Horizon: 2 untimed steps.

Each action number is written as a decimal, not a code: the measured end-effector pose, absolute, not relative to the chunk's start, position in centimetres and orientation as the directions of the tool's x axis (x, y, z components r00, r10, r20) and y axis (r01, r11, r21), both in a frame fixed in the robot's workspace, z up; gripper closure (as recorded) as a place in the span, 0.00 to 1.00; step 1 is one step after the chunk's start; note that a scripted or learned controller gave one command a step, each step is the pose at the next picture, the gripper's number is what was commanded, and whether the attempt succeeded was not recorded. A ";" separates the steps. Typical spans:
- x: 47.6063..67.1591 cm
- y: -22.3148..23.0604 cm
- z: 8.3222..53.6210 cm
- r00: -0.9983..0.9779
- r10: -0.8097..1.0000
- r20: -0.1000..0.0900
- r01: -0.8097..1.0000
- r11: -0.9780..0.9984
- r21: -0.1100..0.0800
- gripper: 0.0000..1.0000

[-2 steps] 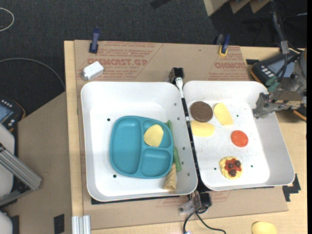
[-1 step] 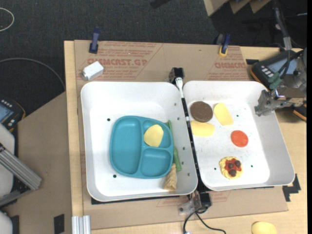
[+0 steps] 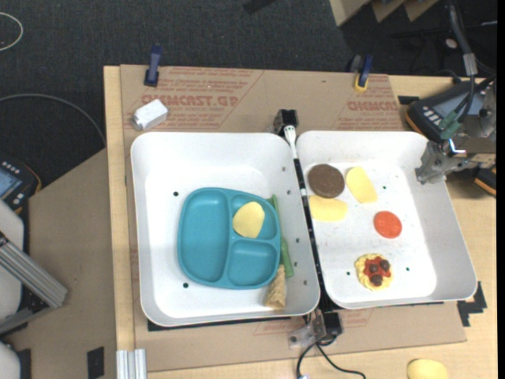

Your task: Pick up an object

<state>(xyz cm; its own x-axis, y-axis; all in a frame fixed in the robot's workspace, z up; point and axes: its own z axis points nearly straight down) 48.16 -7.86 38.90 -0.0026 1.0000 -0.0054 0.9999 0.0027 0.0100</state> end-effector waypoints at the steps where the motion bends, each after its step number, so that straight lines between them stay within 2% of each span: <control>1: 48.0 -3.2 54.5 -0.007 1.000 0.000 1.000 0.007 0.022 1.00; 2: 48.0 -3.4 54.6 -0.002 1.000 -0.001 1.000 0.002 0.007 1.00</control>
